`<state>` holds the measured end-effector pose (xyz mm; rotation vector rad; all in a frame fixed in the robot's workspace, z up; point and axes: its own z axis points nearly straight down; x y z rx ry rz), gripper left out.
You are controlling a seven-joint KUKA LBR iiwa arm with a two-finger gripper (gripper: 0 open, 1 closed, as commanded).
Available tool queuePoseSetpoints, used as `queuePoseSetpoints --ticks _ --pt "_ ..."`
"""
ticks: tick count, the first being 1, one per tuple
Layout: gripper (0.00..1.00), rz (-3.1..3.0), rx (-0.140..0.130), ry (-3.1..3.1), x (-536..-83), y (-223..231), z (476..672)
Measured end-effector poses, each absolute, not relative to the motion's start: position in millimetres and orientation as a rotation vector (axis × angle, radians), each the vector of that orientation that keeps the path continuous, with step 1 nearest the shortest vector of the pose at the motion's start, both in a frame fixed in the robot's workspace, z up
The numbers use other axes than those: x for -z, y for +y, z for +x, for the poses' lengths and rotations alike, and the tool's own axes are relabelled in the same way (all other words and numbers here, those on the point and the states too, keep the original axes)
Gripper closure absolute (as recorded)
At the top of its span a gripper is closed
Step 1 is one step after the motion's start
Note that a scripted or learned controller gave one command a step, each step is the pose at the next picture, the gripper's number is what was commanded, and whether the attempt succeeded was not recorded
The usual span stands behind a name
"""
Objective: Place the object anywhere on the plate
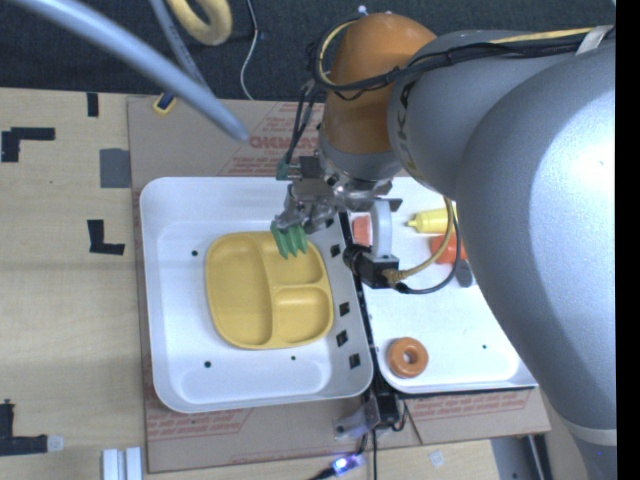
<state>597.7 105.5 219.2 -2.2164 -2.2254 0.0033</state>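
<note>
We see the claw [297, 230] clamped on a small green ridged object [291, 241] above the yellow divided plastic plate's [268, 290] upper rim; we'd shift it inward, then release low.

- The plate [268, 293] is yellow, a rounded rectangle split into three compartments: one long section on its left side and two smaller ones on its right. It lies flat on the floor of the left white bin [170, 298], about in the middle.
- The object [291, 241] is a small green piece with ridged, finger-like strips, sitting at the plate's upper right rim, over the edge of the upper small compartment. Whether it touches the plate cannot be told.
</note>
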Motion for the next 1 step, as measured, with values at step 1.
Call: queuePoseSetpoints --ticks 1 --pt "0.00 -2.218 -0.003 -2.223 -220.1 104.2 597.3"
